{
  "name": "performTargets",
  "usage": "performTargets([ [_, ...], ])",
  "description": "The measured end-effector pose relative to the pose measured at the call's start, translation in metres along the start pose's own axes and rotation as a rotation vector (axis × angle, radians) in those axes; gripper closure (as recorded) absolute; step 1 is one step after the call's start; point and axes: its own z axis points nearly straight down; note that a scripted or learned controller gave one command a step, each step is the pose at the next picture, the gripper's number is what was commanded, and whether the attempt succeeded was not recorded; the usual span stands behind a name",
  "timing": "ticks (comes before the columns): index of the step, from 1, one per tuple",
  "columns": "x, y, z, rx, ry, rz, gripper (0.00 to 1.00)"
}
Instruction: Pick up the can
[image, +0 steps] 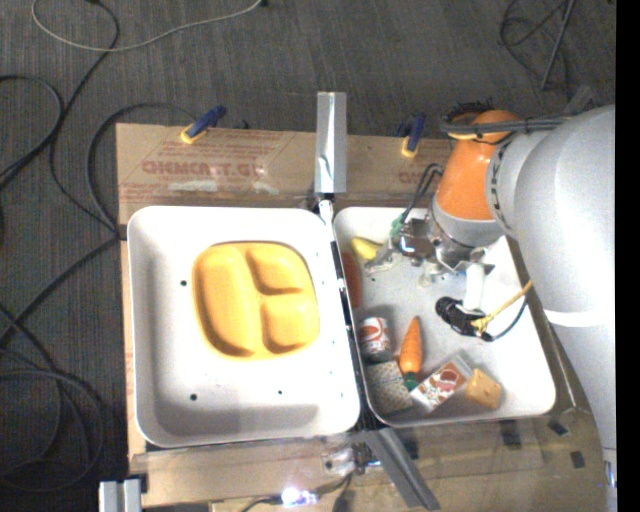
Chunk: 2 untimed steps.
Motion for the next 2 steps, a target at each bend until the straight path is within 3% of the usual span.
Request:
performTargets([
  [1, -0.034, -0.008, -0.093, 0.009, 0.000, 0.108, 0.00],
  [2, -0.044, -0.094, 0.001, 0.004, 0.003, 0.091, 0.00],
])
